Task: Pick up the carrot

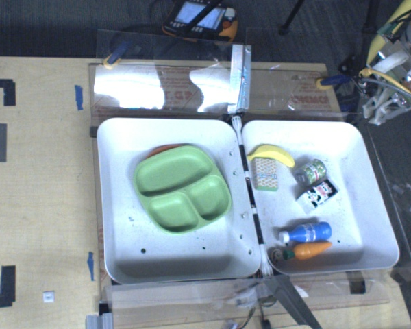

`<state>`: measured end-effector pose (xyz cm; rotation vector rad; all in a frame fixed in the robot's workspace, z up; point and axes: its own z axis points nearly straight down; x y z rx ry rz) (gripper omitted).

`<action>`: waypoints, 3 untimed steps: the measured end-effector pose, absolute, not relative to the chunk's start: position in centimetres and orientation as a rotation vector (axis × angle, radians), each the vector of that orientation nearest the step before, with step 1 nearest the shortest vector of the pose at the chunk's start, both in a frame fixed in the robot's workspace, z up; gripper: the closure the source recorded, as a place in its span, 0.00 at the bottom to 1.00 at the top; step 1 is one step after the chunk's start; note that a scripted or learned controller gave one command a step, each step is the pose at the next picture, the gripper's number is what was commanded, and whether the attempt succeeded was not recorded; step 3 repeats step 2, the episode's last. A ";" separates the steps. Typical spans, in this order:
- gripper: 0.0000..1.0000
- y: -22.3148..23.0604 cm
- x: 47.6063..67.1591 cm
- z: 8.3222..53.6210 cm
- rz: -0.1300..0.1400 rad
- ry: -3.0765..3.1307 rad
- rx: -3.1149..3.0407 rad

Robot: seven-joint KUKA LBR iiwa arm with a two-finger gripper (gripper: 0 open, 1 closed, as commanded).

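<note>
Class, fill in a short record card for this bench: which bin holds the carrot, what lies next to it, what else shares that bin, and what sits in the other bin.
carrot: right bin, near its front wall
beside it: blue bottle, just behind
same bin: banana, can, patterned packet, black-and-white box
left bin: green divided tray

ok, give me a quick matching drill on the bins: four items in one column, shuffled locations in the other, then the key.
Items:
1. carrot
2. banana
3. green divided plate
4. blue bottle

Places:
A. middle of the left bin
B. near edge of the right bin, closest to the camera
C. far left corner of the right bin
D. right bin, just beyond the carrot

Pairs: 1-B, 2-C, 3-A, 4-D
</note>
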<state>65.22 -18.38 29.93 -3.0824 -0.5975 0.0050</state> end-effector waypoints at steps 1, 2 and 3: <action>1.00 -19.3 65.6 32.2 0.004 -0.818 -3.033; 1.00 -21.6 65.8 30.5 0.009 -0.839 -3.025; 1.00 -21.6 65.8 30.5 0.009 -0.839 -3.025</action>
